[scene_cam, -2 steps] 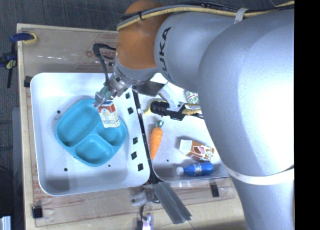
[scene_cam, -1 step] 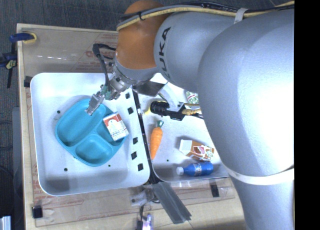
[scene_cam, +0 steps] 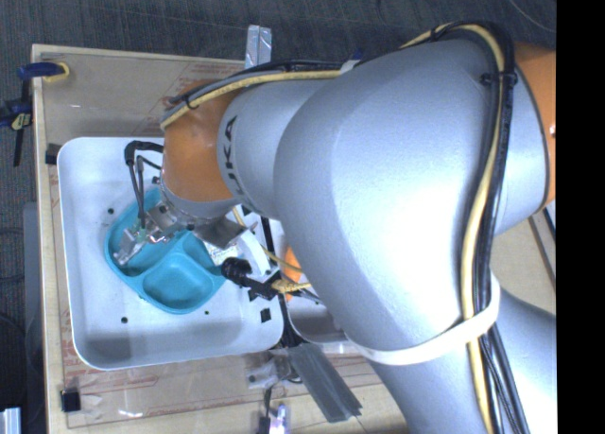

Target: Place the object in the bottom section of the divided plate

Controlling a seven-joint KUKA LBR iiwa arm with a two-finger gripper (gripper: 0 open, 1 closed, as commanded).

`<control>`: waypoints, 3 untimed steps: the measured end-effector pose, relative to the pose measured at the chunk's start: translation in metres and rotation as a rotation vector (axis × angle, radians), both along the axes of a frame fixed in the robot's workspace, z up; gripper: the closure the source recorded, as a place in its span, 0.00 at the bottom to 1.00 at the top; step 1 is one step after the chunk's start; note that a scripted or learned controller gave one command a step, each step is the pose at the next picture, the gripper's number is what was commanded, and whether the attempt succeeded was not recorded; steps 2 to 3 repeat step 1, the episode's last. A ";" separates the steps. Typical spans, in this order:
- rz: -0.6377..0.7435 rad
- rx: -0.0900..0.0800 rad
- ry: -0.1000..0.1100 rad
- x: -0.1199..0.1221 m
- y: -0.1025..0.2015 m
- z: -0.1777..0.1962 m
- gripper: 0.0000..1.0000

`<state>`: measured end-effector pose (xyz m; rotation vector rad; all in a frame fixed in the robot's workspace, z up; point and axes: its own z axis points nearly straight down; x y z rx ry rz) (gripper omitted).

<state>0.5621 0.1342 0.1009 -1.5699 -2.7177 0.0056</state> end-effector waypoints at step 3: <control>-0.131 0.000 -0.003 -0.032 -0.014 0.071 0.00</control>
